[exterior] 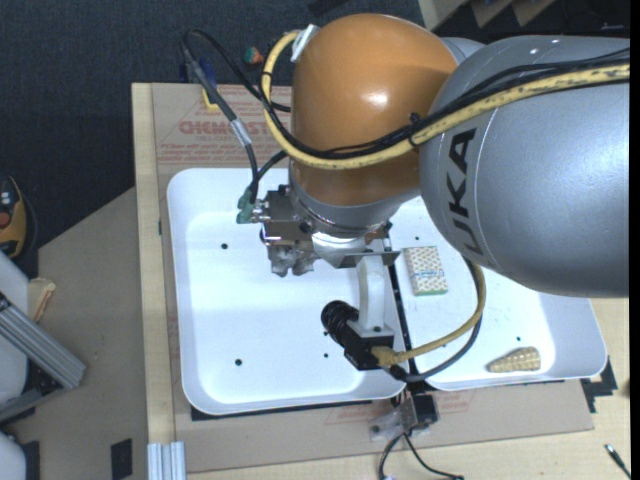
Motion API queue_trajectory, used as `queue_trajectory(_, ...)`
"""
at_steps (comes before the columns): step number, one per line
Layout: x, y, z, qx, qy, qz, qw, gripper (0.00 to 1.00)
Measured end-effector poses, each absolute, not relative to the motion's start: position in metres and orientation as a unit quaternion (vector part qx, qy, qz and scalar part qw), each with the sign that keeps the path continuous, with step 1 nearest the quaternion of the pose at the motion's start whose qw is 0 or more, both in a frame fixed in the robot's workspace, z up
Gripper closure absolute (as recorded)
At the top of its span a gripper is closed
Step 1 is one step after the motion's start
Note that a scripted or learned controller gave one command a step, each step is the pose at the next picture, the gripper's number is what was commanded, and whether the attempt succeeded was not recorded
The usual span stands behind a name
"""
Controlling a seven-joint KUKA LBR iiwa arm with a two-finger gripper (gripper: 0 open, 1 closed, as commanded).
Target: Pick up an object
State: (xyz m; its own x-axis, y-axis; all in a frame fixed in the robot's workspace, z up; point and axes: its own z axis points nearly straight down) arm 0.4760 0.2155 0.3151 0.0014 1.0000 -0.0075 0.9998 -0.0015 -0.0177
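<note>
Glossy orange band (365, 83), smooth white plastic bins (215, 363), matt grey arm (540, 168).

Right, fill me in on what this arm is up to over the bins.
The grey KUKA arm with the orange band reaches in from the right and hangs low over the left shallow white bin, its gripper assembly near the bin floor. Nothing can be seen held. A small white rectangular block with a dotted face and a tan wedge-shaped piece lie in the right white bin, both apart from the gripper.

Pale wooden bench (100, 298) under two shallow white bins (215, 298), side by side.
</note>
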Motion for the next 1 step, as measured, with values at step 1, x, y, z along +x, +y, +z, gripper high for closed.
queue_trajectory(1,0.4798,0.206,0.5161,-0.707,-0.708,-0.0095,-0.004,1.0)
